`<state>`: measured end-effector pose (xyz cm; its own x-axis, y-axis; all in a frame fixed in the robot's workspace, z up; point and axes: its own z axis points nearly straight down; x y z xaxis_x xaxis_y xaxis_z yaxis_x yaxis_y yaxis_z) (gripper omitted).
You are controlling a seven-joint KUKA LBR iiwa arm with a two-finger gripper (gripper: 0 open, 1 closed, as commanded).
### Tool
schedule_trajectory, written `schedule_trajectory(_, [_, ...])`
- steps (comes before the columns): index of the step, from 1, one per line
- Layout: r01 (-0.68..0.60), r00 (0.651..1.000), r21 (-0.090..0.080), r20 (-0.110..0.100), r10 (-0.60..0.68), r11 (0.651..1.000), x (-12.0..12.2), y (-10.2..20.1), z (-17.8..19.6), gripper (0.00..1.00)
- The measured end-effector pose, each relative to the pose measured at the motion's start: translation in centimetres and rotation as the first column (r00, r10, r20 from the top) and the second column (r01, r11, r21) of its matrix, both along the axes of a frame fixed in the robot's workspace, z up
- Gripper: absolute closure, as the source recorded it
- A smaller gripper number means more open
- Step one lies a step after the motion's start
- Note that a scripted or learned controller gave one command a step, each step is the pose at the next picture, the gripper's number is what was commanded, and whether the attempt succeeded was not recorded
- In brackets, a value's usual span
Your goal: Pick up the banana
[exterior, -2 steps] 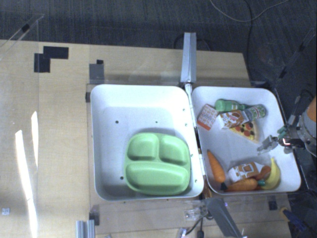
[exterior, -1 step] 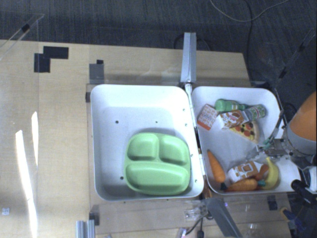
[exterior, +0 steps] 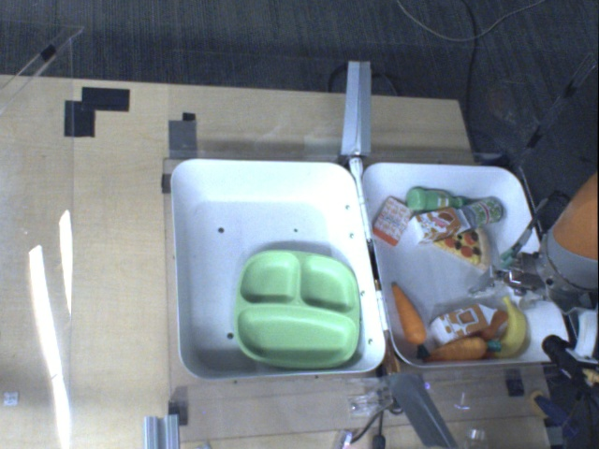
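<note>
the pincer (exterior: 515,279) hangs at the right bin's (exterior: 440,178) right wall; whether it is open or closed cannot be told. the banana (exterior: 514,329) lies just below it in the lower right corner, touching a printed pouch (exterior: 465,323) and a carrot (exterior: 459,350). no label reads clearly. another carrot (exterior: 407,313), a packet (exterior: 456,233) and a green bottle (exterior: 449,202) crowd this bin. the left bin (exterior: 234,204) has room above its green tray (exterior: 299,309).
</note>
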<state>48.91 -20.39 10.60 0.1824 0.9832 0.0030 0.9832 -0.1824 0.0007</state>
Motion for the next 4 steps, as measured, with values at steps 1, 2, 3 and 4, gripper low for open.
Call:
schedule_trajectory(1, [-0.003, 1.0, 0.0, 0.0, 0.003, 1.0, 0.2, 0.0, 0.8, 1.0])
schedule_trajectory(2, [-0.002, 1.0, 0.0, 0.0, 0.002, 1.0, 0.2, 0.0, 0.8, 0.0])
schedule_trajectory(3, [-0.074, 0.997, 0.0, 0.005, 0.074, 0.997, 0.2, 0.5, -1.8, 0.0])
schedule_trajectory(4, [-0.077, 0.997, -0.003, 0.011, 0.077, 0.997, 0.5, 0.4, -0.9, 1.0])
